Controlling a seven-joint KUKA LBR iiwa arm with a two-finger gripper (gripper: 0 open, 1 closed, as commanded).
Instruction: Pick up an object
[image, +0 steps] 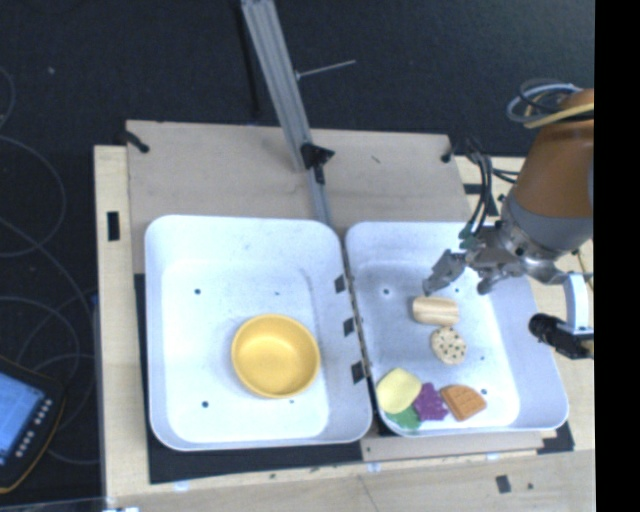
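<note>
My gripper (466, 277) hangs over the back of the right bin (530, 385). Its two fingers stand apart, open, with nothing between them. Just below and left of the left finger (441, 272) lies a tan roll-shaped piece (435, 310), apart from the finger. A round speckled cookie (449, 346) sits in front of the roll. At the bin's front edge lie a yellow-green piece (398, 390), a purple grape cluster (431, 402) and an orange ridged piece (463, 401), close together.
The left bin (190, 260) holds a yellow bowl (275, 355) near its front middle. A grey metal pole (285, 90) slants down to the divide between the bins. A dark device (22, 420) lies off the bench at lower left.
</note>
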